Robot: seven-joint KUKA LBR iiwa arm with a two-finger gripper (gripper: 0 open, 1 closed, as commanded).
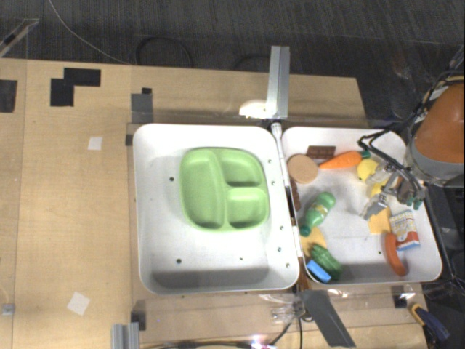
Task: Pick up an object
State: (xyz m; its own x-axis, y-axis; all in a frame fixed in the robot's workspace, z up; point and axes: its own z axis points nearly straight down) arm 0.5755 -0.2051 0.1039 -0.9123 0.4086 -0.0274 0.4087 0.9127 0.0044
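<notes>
Closest to the lens, at the near edge of the right white bin (429,271), there's one small blue cup-like thing (317,271) with a green plastic pickle-shaped piece (326,259) lying on it. Counting the rest in that bin: one green bottle with a yellow cap (317,212), one round tan disc (303,169), one dark brown bar (320,152), one orange toy carrot (339,161), one yellow lemon-ish toy (367,169), one flat yellow-orange piece (378,222), one white carton with red and blue print (404,231), and one orange-red sausage shape (394,254). So ten loose objects or so, all on that side. The left white bin (156,267) has just one thing, a pale green divided plastic tray (221,187) sitting about in the middle. The metal claw (385,195) hangs low over the right bin between the lemon toy and the carton; honestly can't tell if it's spread or closed, too cluttered there. Both bins sit on a light wooden surface (65,217) with a few black squares (73,84) on it, and beyond that is dark grey carpet (182,13).
</notes>
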